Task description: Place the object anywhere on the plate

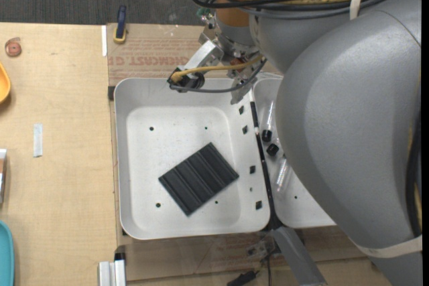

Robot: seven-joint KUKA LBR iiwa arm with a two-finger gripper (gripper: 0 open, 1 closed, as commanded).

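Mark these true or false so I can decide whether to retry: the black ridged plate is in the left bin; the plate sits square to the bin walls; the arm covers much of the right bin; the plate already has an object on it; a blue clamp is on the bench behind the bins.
1. The black ridged plate lies in the left bin. True.
2. The plate sits square to the bin walls. False: it is turned at a diagonal.
3. The arm covers much of the right bin. True.
4. The plate already has an object on it. False: its ridged top is bare.
5. A blue clamp sits on the bench behind the bins. True.
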